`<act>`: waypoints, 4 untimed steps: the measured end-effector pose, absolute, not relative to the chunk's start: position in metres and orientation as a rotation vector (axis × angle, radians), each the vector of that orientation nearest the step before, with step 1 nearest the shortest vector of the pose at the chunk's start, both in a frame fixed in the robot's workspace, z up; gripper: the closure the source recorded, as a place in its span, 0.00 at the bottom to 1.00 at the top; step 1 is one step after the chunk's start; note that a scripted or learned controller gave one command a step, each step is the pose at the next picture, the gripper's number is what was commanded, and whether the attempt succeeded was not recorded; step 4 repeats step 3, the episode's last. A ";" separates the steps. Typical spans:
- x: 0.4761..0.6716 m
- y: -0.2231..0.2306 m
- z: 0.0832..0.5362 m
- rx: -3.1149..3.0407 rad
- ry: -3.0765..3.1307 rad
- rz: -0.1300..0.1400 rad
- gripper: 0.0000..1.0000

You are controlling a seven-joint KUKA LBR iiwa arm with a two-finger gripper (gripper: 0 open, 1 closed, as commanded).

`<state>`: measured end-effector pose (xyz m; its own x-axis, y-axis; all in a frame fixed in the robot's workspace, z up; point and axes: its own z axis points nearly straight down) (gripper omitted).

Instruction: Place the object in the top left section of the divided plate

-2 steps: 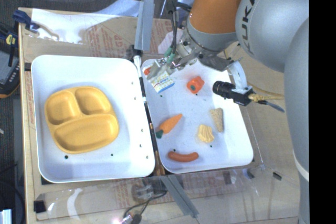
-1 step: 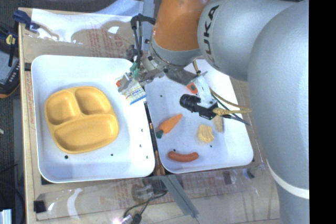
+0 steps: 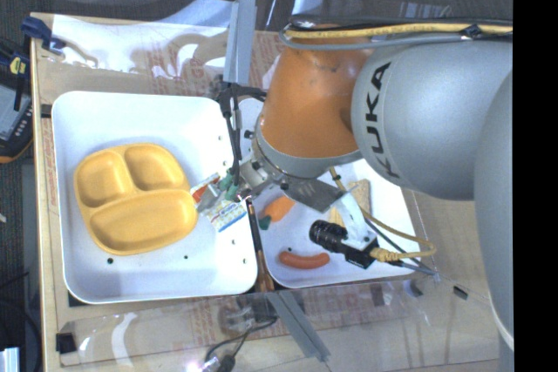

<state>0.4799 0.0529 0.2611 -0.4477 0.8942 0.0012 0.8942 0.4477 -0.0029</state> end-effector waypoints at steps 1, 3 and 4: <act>0.527 0.096 0.299 -1.517 -2.751 0.001 1.00; 0.544 0.179 0.319 -1.358 -2.832 0.000 0.00; 0.544 0.179 0.319 -1.358 -2.832 0.000 0.00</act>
